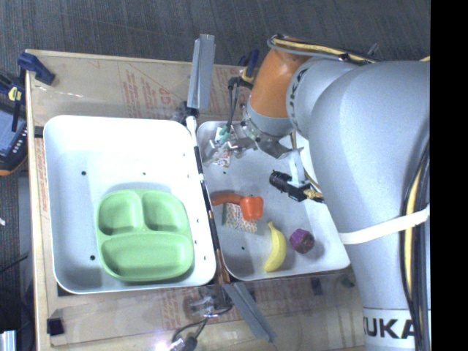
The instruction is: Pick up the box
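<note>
Two white bins sit side by side on the bench. Left bin (66, 196) holds a green divided tray (144, 234) toward its near end. Right bin (252, 269) carries the loose things: an orange carrot-like toy (241, 203) lying across a small patterned box (240, 218), touching it and covering its upper edge; just right of these a yellow banana (276, 248), and beside that a small purple piece (301, 240). The gripper (223, 146) hangs at the far left corner of the right bin, apart from the box, and whether it is released or clenched cannot be told, since the metal parts blur together.

Nothing is visibly in its grasp, so the pick seems not yet begun. To do it well, I judge the arm should travel toward the near side until it stands over the box's exposed lower half, away from the carrot, then descend straight and close across the box's narrow sides. Catching the carrot or nudging the banana is the likely way to fail.
</note>
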`<state>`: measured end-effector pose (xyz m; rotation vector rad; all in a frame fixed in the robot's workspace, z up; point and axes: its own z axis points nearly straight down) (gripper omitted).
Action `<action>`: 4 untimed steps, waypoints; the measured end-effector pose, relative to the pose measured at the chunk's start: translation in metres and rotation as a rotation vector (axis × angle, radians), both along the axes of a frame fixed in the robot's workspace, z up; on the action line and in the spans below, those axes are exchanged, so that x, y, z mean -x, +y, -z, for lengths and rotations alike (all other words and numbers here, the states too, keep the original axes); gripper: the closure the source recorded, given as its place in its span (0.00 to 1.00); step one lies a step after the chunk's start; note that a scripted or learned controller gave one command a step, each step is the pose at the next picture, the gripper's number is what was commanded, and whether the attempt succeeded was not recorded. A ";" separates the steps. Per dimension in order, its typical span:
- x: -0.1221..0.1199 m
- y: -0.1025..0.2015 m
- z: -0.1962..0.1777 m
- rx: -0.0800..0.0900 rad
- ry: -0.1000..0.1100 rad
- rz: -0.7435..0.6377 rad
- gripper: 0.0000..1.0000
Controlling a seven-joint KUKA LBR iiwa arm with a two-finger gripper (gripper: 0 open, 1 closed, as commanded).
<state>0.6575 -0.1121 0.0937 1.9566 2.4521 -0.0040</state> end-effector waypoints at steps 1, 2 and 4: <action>0.000 0.002 -0.010 -0.003 0.002 -0.006 1.00; 0.055 0.061 -0.098 -0.005 0.006 0.243 1.00; 0.116 0.073 -0.118 -0.003 0.007 0.409 1.00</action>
